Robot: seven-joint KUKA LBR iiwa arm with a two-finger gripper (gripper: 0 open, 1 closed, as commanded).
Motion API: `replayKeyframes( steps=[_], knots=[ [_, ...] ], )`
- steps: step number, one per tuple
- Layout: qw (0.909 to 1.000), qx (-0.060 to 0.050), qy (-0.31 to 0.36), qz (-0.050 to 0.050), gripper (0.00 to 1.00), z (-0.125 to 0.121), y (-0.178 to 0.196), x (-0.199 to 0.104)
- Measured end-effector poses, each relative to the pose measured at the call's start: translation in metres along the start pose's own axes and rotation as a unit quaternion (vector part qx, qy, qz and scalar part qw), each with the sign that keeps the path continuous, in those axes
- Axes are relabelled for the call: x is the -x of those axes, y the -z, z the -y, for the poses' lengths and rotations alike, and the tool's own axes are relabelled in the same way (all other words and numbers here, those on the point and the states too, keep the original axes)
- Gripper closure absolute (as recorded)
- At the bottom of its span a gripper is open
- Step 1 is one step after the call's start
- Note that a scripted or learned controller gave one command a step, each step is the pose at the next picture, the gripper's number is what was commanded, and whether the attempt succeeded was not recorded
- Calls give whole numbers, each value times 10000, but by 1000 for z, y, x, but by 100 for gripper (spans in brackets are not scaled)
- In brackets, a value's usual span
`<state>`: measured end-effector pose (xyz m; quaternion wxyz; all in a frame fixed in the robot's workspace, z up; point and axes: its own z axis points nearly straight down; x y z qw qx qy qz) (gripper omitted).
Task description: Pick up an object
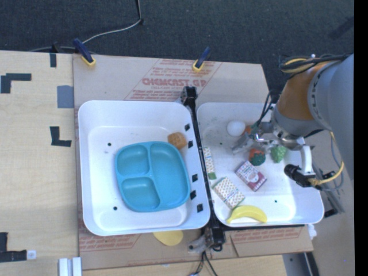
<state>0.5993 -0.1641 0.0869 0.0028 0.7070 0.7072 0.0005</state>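
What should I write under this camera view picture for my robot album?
Robot claw reaching into the right bin beside a white ball, banana and snack boxes.

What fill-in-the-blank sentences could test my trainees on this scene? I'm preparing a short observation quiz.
1. The blue divided plate lies in the ____ bin.
2. The banana lies in the right bin, near its ____ edge.
3. The white ball lies in the ____ bin.
4. The arm wears an ____ band.

Missing words: left; front; right; orange
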Motion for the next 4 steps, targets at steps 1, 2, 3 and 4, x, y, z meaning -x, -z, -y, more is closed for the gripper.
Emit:
replayKeyframes(
  steps=[1,2,3,4],
  knots=[
    [10000,8,1,1,0,51,0,15],
    [10000,3,16,-16,0,-9,-1,-56],
    [10000,-2,14,-3,100,-9,9,-55],
    [10000,-18,10,-19,100,36,98,-108]
  ],
)
